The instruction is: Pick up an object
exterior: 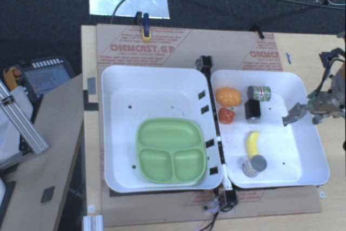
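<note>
The tabletop (178, 40) carries two white bins side by side. The left bin (124, 89) holds a green divided tray (171, 150). The right bin (308, 165) holds an orange (228, 96), a banana (252, 143), a black block (252, 110), a small can (260, 93) lying on its side, a grey-capped jar (254, 164) and a tomato (226, 114). The end effector (294, 114) hangs over the right bin's right side, touching nothing; whether it's spread or closed, I cannot tell.
</note>
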